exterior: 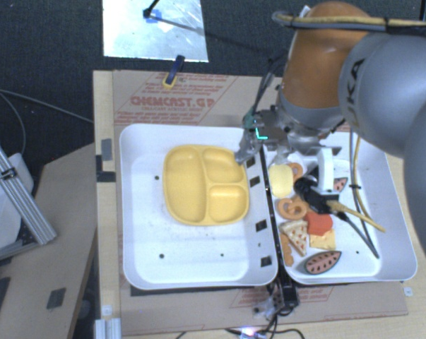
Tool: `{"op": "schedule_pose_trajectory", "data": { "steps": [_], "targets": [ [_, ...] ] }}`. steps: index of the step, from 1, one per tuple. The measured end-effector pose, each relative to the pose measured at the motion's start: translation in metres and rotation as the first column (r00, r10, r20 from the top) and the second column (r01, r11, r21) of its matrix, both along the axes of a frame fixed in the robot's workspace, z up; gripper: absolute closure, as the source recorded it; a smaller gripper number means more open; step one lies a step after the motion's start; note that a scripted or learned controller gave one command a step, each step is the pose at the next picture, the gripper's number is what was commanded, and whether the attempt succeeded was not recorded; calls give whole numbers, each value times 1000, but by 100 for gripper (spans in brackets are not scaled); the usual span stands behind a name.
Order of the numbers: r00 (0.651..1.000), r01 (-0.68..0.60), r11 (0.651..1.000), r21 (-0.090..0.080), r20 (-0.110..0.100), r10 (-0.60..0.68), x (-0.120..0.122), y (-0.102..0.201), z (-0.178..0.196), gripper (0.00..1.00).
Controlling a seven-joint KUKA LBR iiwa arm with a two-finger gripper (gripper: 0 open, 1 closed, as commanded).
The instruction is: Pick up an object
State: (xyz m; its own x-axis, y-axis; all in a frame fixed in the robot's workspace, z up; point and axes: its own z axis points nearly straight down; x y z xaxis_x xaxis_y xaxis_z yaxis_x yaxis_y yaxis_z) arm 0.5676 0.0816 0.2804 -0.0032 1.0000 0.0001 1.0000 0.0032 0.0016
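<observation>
Two shallow white bins, Sam: the left bin (198,256) and the right bin (393,239). Where does the grey arm with the orange band (354,69) go for its pick?

Hard to say, Ana. The gripper (246,147) hangs over the wall between the bins, just beside the upper right corner of the yellow divided plastic plate (202,186) lying in the left bin. Open or closed — I cannot tell from here, and nothing shows in its grasp.

The plate, then?

I'd judge it a poor choice: it's broad and flat, with only a thin rim to pinch. The pale yellow rounded block (280,181) in the right bin, near the shared wall, looks easier. Come straight down, centred on it and clear of the wall.

What stands in the way?

A crowd. The brown pretzel-shaped toy (292,207) sits right against the block's near side — touching or not, I cannot tell. Past it lie a red piece (318,223), a tan wedge (295,237) and a brown oval slice (321,261) towards the front rim. A drifting descent could nudge those or catch the divider.
</observation>
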Motion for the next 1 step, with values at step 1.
{"op": "schedule_pose_trajectory", "data": {
  "steps": [1],
  "targets": [
    [1000, -4, 1000, 0, 3, 4, 1, 0, 11, 100]
  ]
}}
